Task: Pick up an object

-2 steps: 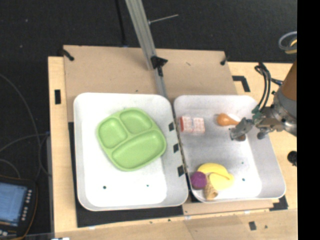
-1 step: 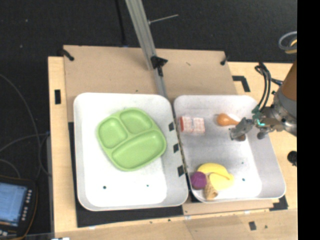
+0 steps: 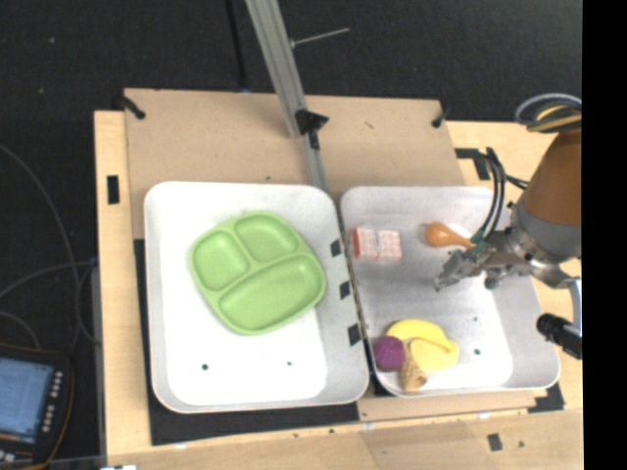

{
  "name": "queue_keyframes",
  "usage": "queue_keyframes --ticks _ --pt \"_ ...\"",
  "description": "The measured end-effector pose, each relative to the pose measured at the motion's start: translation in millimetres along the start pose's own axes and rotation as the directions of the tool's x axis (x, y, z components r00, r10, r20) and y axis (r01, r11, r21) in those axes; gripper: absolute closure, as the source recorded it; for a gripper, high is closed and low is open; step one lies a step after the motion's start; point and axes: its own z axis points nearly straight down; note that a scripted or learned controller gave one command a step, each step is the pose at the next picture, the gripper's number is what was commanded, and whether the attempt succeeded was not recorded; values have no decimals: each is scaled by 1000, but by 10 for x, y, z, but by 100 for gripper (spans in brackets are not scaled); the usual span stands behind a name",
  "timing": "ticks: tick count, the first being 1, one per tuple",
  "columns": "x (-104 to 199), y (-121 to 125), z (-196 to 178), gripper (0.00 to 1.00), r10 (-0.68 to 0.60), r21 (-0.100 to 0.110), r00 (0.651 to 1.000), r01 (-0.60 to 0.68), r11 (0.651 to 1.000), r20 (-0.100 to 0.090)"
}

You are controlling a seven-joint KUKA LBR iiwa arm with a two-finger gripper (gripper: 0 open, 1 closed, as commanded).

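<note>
Gripper (image 3: 453, 274) hangs low over the right bin (image 3: 431, 209), fingers look slightly apart with nothing between them. An orange pear-shaped thing (image 3: 446, 233) lies just above it, close to the fingertips. The pink-and-white box (image 3: 377, 245) lies further left near the divider. Down in the front there's a yellow piece (image 3: 426, 341), a purple ball (image 3: 389, 352) and a tan cone (image 3: 412, 373) bunched together. The green divided plate (image 3: 258, 272) lies in the left bin (image 3: 176, 360).

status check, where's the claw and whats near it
Claw over right bin, nothing seen between its fingers. Orange object just up-left of it. Pink box farther left, apart.
</note>
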Motion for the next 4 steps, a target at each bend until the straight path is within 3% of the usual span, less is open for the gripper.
queue_keyframes --ticks 2,3,4 --pt "-43 7 862 0 1 -3 1000 -1 1000 1" --pt "-54 21 731 100 6 -9 1000 -6 1000 1" --pt "-59 69 292 100 -3 -10 1000 3 1000 2"
